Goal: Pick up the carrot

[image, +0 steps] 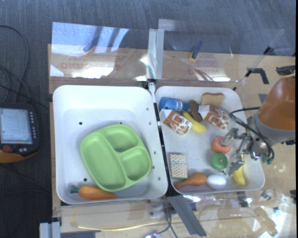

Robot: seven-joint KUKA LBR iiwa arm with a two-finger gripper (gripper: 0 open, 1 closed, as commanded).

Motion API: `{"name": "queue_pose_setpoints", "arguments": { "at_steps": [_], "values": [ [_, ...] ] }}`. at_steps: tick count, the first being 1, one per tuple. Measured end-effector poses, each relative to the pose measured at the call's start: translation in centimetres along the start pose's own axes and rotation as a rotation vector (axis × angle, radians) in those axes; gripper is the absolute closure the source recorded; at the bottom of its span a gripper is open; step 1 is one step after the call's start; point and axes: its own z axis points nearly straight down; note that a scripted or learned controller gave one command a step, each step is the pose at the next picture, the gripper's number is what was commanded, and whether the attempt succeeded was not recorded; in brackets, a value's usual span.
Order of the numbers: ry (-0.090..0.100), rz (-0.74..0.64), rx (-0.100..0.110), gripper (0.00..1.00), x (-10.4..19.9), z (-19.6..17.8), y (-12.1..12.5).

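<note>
Carrot (94, 193) lies partly tucked under the green plate (115, 156); fingers (234, 155) blurred, their spread impossible to tell.

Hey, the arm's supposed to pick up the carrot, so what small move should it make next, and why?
Probably shift the gripper leftward across the divider toward the carrot. The carrot lies in the left bin at its near edge, beside the green plate, while the gripper hangs over the right bin among other toys.
</note>
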Motion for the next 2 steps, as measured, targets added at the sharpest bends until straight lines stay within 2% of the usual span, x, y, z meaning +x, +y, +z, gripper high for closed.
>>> {"name": "queue_pose_setpoints", "arguments": {
  "at_steps": [1, 2],
  "values": [
    [-0.036, 0.071, 0.005, 0.00, 2.7, 1.1, 6.1],
    [-0.036, 0.210, 0.004, 0.00, 1.3, 1.1, 11.2]
  ]
}}
